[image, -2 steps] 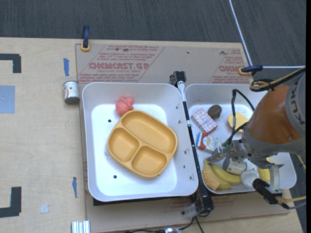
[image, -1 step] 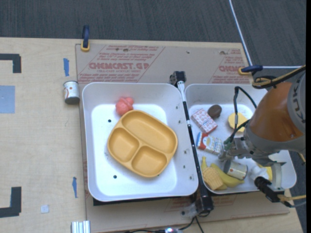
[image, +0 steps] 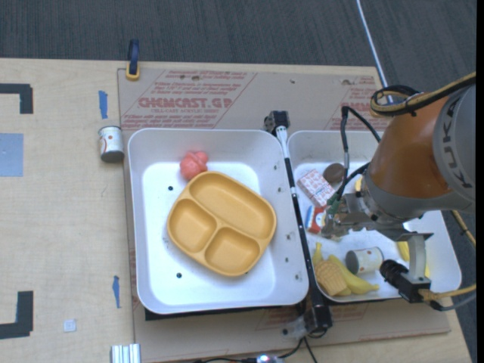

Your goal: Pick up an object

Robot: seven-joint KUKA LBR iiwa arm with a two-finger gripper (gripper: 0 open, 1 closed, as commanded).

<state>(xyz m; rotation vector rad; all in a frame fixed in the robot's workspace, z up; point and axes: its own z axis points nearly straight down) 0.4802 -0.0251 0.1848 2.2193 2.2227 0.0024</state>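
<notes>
The arm reaches in from the right and hangs over the right bin [image: 446,278]. Its gripper [image: 338,222] points down at the bin's left-middle, just below a red and white packet [image: 315,187] and next to a small red item [image: 317,219]. The wrist covers what lies under it. Near the front of that bin lie a pale cylinder [image: 364,260], a yellow banana [image: 354,280] and a yellow corn-like piece [image: 330,277]. A brown round thing [image: 333,174] sits near the packet.
The left bin [image: 151,203] holds a yellow three-part plate [image: 221,223] and a pink lump [image: 193,163] at its back. A small can [image: 110,143] stands on the bench left of the bins. Cables run along the divider between the bins.
</notes>
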